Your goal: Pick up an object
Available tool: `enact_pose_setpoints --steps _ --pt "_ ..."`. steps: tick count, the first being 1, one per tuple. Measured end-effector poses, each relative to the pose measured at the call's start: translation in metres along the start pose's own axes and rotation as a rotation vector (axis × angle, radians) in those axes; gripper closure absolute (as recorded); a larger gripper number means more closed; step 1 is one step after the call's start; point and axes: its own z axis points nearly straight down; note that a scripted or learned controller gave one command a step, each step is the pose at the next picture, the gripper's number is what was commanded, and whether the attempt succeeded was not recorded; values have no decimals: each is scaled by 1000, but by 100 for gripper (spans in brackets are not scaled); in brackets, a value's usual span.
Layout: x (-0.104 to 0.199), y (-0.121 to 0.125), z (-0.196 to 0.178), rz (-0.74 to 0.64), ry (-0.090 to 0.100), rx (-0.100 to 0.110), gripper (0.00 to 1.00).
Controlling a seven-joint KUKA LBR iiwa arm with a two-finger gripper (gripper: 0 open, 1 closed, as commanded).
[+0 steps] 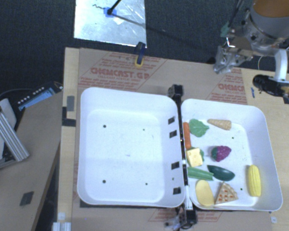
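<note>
You have much free room: the left bin (126,151) gives a wide flat floor with low rims. The gripper (227,64) hangs high over the far edge of the cardboard (197,74), well apart from the right bin (269,147). I cannot tell how its jaws stand. All toy food lies in the right bin, toward its left and near parts: a carrot (186,134), a green leaf (199,128), a purple grape bunch (220,153), a ridged yellow corn cob (253,180) and a pizza slice (225,194).
</note>
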Motion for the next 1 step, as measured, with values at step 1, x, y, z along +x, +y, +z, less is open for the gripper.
enact_pose_setpoints --steps 1 --pt "-6 -1 -44 3 -1 -1 100"
